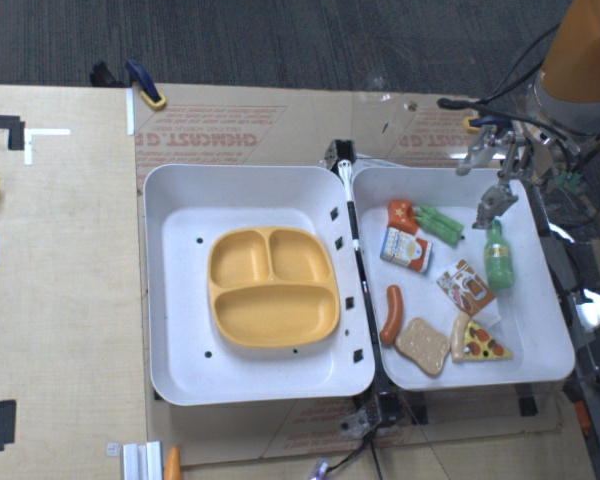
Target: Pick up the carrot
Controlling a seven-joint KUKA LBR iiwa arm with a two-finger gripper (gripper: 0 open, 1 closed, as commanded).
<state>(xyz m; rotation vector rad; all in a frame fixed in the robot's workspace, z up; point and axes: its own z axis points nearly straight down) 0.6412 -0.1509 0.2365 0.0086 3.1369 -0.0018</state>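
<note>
A pale wooden bench carries a sheet of cardboard under two white bins, with dark carpet beyond. The left bin holds a yellow divided plate. The right bin holds the carrot, red-orange with a green top, near its back left, beside a small carton. The gripper hangs over the bin's back right, just above a green bottle; how far apart its tips stand cannot be made out, and nothing is seen between them.

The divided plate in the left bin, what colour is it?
Yellow-orange all over, plate seen plainly in the camera view.
</note>
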